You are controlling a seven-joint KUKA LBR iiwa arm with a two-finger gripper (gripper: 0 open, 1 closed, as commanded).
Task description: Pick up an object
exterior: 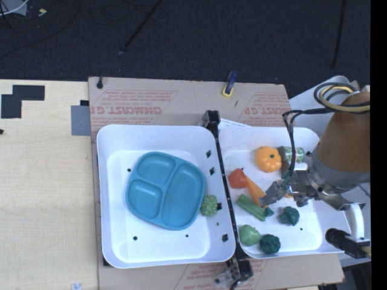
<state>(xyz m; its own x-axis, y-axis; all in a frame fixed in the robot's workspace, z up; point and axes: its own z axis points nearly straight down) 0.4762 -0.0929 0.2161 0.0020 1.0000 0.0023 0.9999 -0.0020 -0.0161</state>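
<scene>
Carrot (253,189) lies in right bin (305,240), beside green stick (253,208). Fingers (273,193) hover just beside it; their state cannot be determined.

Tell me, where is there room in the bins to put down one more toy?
Free: the left bin floor along its front edge, below the blue plate, and the right bin's back left corner, behind the orange pumpkin. Crowded: the right bin's middle and front, where the carrot, green toys and gripper sit close together.
</scene>
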